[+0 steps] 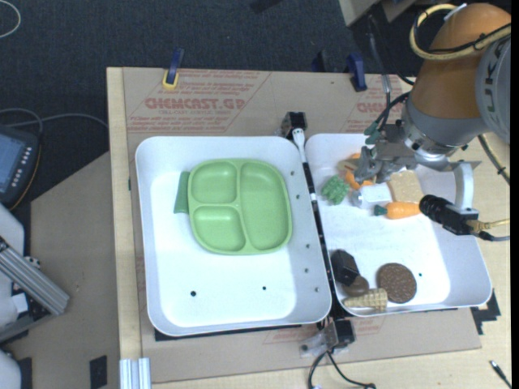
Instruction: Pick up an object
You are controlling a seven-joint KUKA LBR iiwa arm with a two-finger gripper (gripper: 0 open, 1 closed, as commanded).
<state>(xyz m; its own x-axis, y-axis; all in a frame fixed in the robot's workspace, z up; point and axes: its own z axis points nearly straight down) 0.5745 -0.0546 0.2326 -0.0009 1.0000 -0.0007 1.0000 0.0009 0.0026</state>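
My gripper (367, 171) hangs low over the far part of the right bin (454, 258), reaching in from the right. Just below it lie a small white block (374, 194) and an orange carrot (401, 210). A green leafy piece (334, 189) sits to the gripper's left, near the bin's left wall. An orange bit (351, 178) shows beside the gripper. A tan slab (402, 186) lies partly under the wrist. At the near end rest a black object (345, 266), a brown round biscuit (397, 282) and a pale ridged piece (365, 301).
The left bin (162, 241) holds a green divided plate (240, 205) lying over a green flat piece (181, 193). A black camera fitting (444, 211) juts from the arm over the right bin. Clamps (171, 70) hold the board's far edge.
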